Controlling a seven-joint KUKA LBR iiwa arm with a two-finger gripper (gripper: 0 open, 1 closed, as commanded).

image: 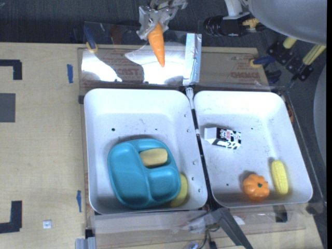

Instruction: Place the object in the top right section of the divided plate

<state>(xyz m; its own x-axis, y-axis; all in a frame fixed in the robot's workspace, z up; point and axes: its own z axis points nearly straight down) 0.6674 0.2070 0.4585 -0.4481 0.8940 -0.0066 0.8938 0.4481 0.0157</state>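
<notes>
carrot (157, 46): bright orange, plain, no markings I can make out
divided plate (140, 173): teal blue all over
piece lying in the plate (154, 157): dull mustard yellow
round thing by the plate's edge (180, 190): yellow-green
bins (104, 113): white, with a few dark specks
small pumpkin (256, 186): orange with a green stem spot
corn cob (280, 176): yellow, rows of kernels
little block (224, 137): white with black patches, cow-like
worktop (41, 139): pale wood tone, black corner marks, bits of blue tape
</notes>
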